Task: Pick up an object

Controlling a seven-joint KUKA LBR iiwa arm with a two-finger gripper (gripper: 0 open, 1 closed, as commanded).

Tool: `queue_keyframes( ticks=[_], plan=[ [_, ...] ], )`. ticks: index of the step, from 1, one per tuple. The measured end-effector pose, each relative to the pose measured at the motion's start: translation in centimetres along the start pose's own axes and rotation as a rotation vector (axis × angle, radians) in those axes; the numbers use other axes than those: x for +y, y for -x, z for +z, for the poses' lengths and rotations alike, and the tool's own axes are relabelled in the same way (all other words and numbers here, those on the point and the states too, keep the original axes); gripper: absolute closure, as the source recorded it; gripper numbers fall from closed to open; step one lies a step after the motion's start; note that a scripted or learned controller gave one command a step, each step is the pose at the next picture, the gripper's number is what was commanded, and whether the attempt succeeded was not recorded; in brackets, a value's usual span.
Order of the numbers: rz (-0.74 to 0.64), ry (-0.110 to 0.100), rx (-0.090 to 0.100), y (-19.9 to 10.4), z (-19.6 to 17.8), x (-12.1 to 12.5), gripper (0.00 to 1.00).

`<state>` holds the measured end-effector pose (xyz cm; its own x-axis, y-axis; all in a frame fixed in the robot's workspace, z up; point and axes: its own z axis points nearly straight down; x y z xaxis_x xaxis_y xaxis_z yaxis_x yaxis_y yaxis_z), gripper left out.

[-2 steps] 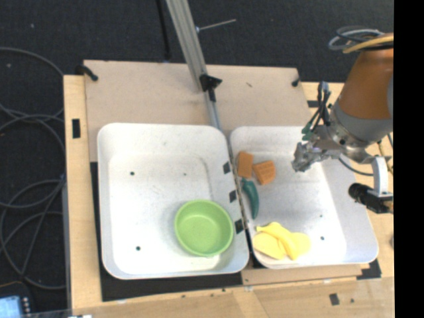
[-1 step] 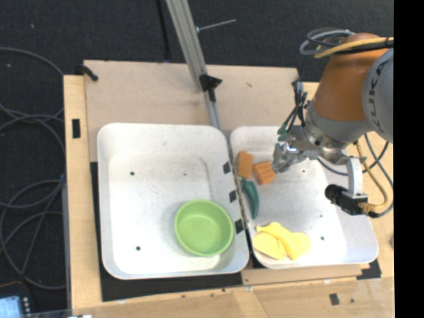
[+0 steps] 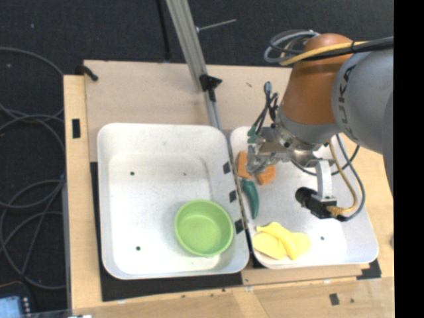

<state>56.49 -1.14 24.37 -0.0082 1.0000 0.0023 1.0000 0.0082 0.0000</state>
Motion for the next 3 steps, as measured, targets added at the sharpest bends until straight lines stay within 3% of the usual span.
queue_keyframes(
  ticks=[2, 3],
  plan=[
    [0.0, -0.001, 0.0, -9.8, 0.5, -2.8, 1.0],
    [0.006, -0.001, -0.001, -9.5, 0.5, -2.8, 0.0]
  ],
)
